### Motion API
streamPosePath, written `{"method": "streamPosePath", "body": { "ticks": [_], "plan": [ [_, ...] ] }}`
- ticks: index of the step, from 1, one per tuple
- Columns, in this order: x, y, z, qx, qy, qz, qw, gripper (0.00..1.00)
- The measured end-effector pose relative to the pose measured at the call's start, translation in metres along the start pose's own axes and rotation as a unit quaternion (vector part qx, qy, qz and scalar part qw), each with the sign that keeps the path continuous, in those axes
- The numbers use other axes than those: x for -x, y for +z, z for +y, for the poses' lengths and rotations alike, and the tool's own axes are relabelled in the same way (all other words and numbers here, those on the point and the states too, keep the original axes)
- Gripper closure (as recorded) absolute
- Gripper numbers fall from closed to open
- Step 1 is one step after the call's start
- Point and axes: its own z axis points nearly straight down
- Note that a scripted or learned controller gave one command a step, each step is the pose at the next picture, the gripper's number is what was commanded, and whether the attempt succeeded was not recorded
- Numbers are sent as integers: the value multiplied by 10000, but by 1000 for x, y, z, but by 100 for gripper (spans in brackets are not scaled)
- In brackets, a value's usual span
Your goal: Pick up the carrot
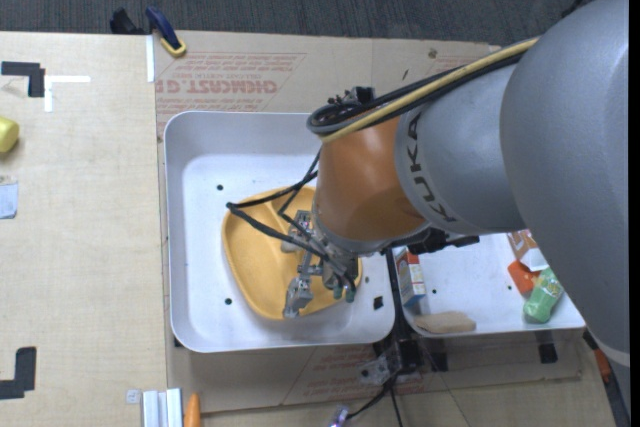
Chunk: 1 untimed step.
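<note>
The carrot (pixel 521 277) lies in the right bin (pixel 480 260) near its right side. It shows as an orange body with a green end (pixel 541 301), and the arm hides part of it. My gripper (pixel 320 287) hangs low in the left bin (pixel 195 215), over a flat yellow dish-like object (pixel 252 260). It is far to the left of the carrot. The grey arm with its orange band (pixel 365 185) crosses over both bins.
In the right bin, a small labelled container (pixel 411 281) stands by the dividing wall and a tan oval piece (pixel 446 322) lies near the front rim. On the bench to the left are a yellow object (pixel 6 135) and a blue clamp (pixel 166 31).
</note>
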Motion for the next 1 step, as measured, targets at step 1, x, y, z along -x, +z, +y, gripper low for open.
{"method": "streamPosePath", "body": {
  "ticks": [1],
  "plan": [
    [1,-8,-1,-6,11,3,10000,100]
  ]
}}
